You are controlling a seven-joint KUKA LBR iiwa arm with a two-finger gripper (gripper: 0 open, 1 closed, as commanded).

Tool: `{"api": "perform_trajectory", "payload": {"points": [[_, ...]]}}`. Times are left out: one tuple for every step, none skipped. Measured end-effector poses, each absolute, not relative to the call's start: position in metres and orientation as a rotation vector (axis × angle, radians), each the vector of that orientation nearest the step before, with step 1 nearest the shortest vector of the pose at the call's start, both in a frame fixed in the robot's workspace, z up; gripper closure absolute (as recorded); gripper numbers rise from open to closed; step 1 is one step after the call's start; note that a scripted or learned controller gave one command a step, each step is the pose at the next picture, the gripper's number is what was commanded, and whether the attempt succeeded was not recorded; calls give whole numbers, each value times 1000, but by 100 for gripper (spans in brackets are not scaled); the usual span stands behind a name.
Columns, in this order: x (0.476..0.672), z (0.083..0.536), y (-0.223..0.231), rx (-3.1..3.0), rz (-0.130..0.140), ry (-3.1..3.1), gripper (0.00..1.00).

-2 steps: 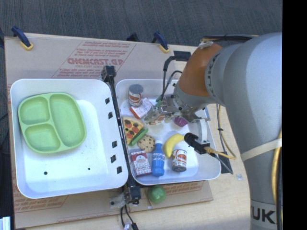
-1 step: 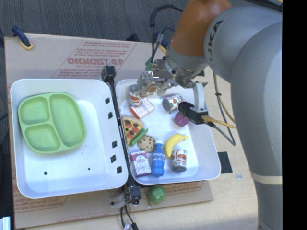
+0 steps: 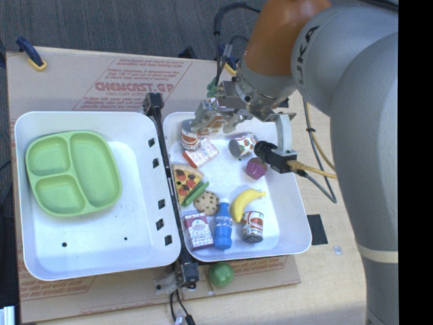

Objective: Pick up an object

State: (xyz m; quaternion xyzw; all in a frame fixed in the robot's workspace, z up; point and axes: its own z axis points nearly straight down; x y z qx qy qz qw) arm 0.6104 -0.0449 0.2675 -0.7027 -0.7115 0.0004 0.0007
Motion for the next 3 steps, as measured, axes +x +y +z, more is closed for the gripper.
{"api": "perform_trajectory", "payload": {"points": [[611,278,-44,-2199,2,-2242,100],[611,288,-44,-2192,3,-2249,100],[612,298,-43,-2185,3,-2257,100]]}}
